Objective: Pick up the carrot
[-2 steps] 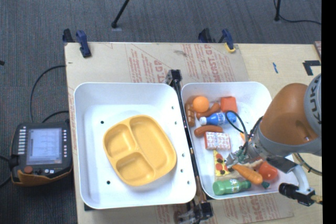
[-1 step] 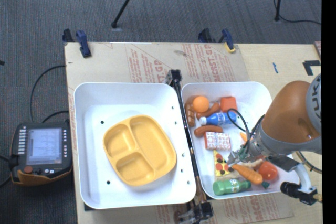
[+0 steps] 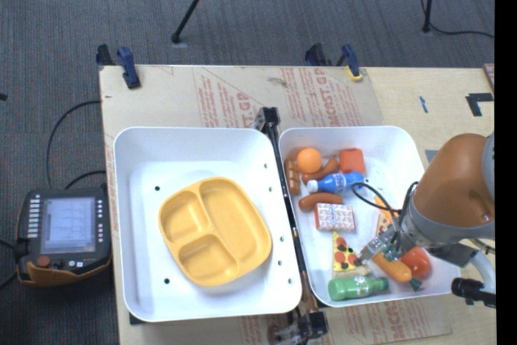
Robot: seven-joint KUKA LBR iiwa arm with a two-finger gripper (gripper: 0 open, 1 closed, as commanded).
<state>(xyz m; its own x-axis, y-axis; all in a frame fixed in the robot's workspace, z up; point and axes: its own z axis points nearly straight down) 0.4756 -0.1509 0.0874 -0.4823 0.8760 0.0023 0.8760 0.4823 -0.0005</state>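
Hovering over the right bin point(image 3: 404, 143), our gripper point(image 3: 380, 248) touches the carrot point(image 3: 393, 268); its grip we cannot tell.

Crowded right bin, roomy left bin

The right bin point(image 3: 404, 143) is packed through its middle and lower part: orange ball point(image 3: 308, 160), blue bottle point(image 3: 334, 183), sausage point(image 3: 320, 201), cracker box point(image 3: 334, 216), pizza slice point(image 3: 344, 252), green bottle point(image 3: 356, 287), and the carrot point(image 3: 394, 269) just beside a red fruit point(image 3: 417, 262), with the gripper point(image 3: 382, 249) and arm covering the lower right corner. Bare floor lies along its upper right. In the left bin point(image 3: 133, 174), only a yellow divided plate point(image 3: 214, 230) sits mid-floor, with open margin all round it.
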